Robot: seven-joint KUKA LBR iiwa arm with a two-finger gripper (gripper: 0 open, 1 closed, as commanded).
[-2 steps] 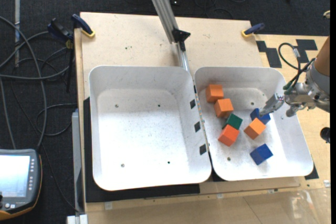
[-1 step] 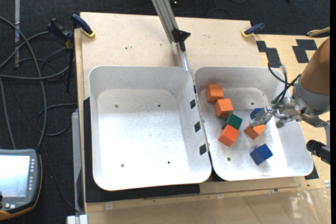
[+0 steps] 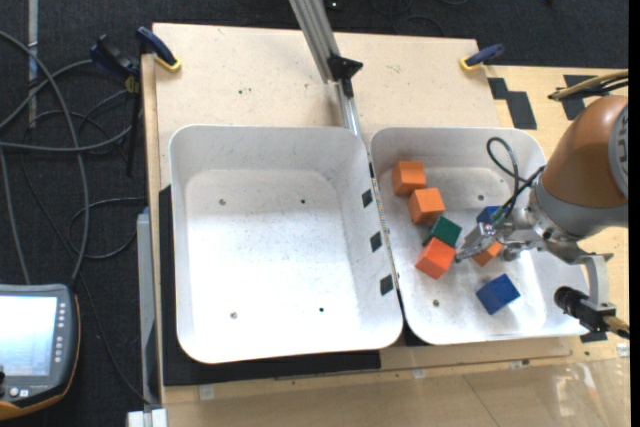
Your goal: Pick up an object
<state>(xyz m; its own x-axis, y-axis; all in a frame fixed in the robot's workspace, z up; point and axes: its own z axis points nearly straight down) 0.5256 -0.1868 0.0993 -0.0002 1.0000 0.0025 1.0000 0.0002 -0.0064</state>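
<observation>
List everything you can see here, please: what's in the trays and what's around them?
Orange blocks: four, orange, right bin; two near the top, one lower by the green block, one small one at the gripper tip.
Green block: one, dark green, middle of the right bin.
Blue blocks: two, blue; one low in the right bin, one partly hidden behind the gripper.
Bins: two, white, side by side on the bench.
Bench: one, pale wood.
Clamps: two, blue and yellow, at the bench's far corners.
Metal rail: one, silver, slanting down to the bins.
Handheld screen: one, lower left floor.
Arm: one, grey and orange, right side.
Gripper: one, over the right bin.
</observation>
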